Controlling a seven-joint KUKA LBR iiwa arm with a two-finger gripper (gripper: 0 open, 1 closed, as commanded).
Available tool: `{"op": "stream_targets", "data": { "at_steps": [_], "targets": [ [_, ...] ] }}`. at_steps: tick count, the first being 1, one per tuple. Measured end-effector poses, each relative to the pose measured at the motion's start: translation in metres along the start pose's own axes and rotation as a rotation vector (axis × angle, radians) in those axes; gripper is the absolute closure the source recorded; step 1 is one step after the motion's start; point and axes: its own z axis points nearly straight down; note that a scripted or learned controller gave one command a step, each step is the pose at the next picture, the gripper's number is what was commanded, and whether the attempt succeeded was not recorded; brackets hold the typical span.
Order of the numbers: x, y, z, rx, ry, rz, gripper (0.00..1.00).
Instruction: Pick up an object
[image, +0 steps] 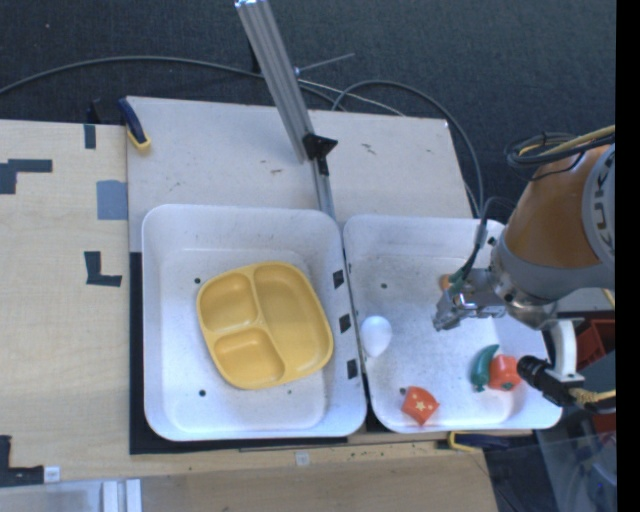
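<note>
We see two white bins (160, 300), the left one bearing a yellow divided plate (264, 325). In the right bin (400, 250) lie a white egg-like thing (376, 334), an orange-red block with pale specks (420, 404), and an orange toy with a green top (496, 369). The arm (560, 225) is orange and grey.

yellow divided plate (264, 325) looks like smooth, slightly glossy plastic. both white bins (160, 300) seem matt plastic with dark specks and scuffs. bench top (50, 300) reads as pale wood grain, and the slanted rail (280, 75) is ribbed bare metal.
</note>
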Motion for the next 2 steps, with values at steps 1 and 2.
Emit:
{"op": "stream_targets", "data": {
  "at_steps": [1,2],
  "targets": [
    [0.059,0.001,-0.007,0.002,0.003,-0.006,1.0],
    [0.115,0.016,-0.018,0.001,0.002,-0.007,1.0]
  ]
}}
